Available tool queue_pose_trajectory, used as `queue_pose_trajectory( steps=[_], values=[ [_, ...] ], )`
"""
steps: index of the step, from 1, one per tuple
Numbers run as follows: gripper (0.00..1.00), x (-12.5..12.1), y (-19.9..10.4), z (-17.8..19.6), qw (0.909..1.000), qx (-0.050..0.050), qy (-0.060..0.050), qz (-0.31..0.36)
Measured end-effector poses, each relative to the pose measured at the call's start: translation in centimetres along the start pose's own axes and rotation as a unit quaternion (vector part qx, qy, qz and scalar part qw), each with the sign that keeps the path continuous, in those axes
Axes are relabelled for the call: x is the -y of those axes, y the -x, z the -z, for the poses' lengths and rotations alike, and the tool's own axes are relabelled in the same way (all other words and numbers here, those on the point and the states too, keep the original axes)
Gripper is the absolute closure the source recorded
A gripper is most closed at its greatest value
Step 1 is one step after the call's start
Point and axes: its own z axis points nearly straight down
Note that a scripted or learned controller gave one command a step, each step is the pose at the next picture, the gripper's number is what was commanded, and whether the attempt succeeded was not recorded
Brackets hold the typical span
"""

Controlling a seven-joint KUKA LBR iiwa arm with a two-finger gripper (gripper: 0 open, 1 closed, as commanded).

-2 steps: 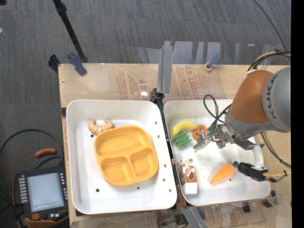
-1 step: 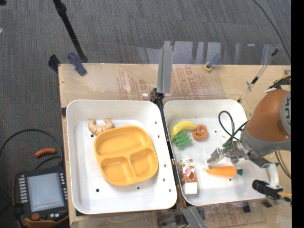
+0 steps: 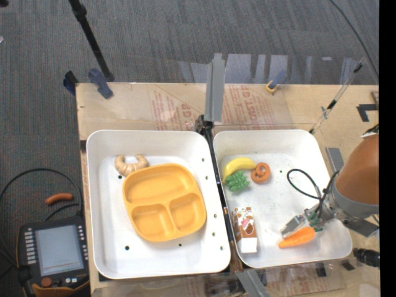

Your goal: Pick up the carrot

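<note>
The orange carrot (image 3: pixel 296 239), with a green top at its right end, lies flat in the right bin (image 3: pixel 281 142) near the front right corner. My gripper (image 3: pixel 301 224) reaches in from the right and sits low, just above and behind the carrot, close to its green top. Its grey body hides the fingertips. I cannot tell whether the carrot is between them.
The right bin also holds a yellow banana (image 3: pixel 239 164), a green leafy toy (image 3: pixel 236 181), an orange ring (image 3: pixel 261 172), a brown-and-white box (image 3: pixel 245 228) and a black cable loop (image 3: pixel 303 184). In the left bin (image 3: pixel 102 228) are a yellow divided plate (image 3: pixel 164 202) and a tan pastry (image 3: pixel 131 163).
</note>
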Motion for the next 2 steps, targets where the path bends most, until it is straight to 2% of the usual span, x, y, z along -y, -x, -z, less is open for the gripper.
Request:
queue_pose_trajectory(
  steps=[1,2],
  values=[
    [1.0,0.1,0.1,0.8,1.0,-0.001,-0.001,-0.003],
    [1.0,-1.4,-4.0,-0.1,0.9824,-0.001,-0.001,-0.187]
  ],
)
